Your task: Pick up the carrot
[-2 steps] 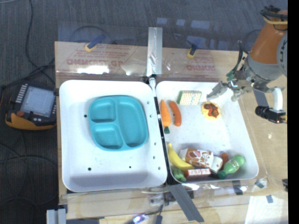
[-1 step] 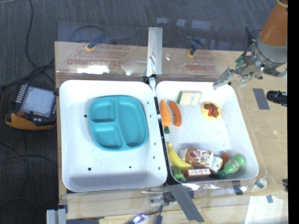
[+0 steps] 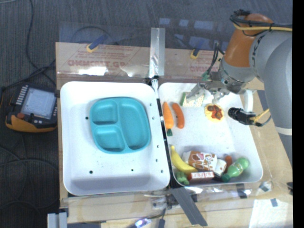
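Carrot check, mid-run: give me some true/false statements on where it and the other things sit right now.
1. The carrot lies in the right bin, by its left wall. True.
2. The hand is over the left bin. False: it hangs over the right bin's far end.
3. The blue tray sits in the left bin. True.
4. The banana lies on the tray. False: it lies at the right bin's near edge.
5. A sausage lies beside the carrot. True.
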Controlling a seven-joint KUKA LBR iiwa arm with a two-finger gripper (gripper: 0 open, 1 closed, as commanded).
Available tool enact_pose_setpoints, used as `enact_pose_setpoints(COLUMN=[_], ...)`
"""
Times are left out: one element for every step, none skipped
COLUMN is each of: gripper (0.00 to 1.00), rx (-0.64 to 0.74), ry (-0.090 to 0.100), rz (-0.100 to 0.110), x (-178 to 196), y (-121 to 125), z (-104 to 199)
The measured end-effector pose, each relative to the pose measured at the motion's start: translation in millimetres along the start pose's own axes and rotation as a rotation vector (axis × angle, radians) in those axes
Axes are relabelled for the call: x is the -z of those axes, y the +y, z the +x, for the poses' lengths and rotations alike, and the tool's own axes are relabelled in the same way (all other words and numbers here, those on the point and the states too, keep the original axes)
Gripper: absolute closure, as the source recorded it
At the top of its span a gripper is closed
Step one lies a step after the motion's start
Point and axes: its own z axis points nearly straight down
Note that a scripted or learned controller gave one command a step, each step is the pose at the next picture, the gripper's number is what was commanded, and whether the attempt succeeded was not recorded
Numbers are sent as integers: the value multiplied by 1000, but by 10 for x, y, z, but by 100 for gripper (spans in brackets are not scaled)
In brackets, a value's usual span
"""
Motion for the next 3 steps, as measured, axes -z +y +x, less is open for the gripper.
enact_pose_setpoints(gripper=[0, 0, 0], rx=[99, 155, 127], ry=[-1, 0, -1], rz=[-1, -2, 0], x=[510, 801, 490], y=[-765, -421, -743], z=[249, -5, 306])
